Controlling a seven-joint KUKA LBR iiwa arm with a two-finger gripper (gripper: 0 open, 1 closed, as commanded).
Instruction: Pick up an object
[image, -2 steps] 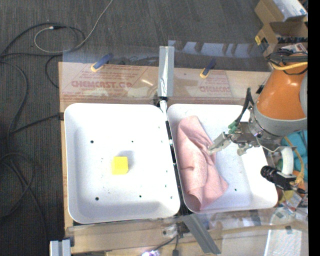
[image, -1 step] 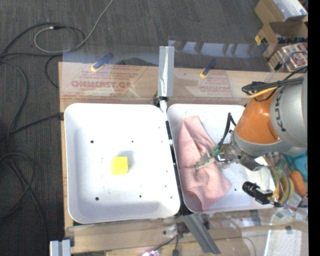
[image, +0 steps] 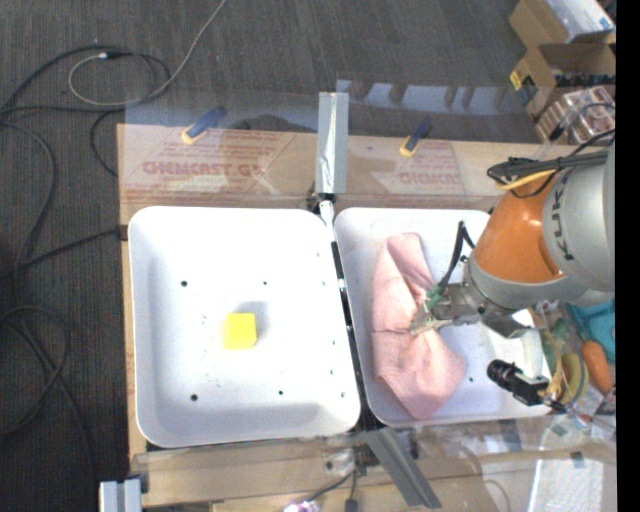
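A pink cloth (image: 410, 330) lies crumpled lengthwise in the right bin (image: 480, 395). It narrows to a pinched waist about halfway down its right side. My gripper (image: 436, 312) is down at that waist, reaching in from the right under the orange band of the arm (image: 515, 245). Its fingers are shut on the gathered fold of the cloth. A small yellow block (image: 240, 331) sits alone near the middle of the left bin (image: 180, 240), far from the gripper.
A black fitting (image: 512, 378) of the arm hangs over the right bin's near right corner. Cluttered coloured items (image: 590, 365) lie just past that bin's right rim. A ridge (image: 342, 300) divides the two bins.
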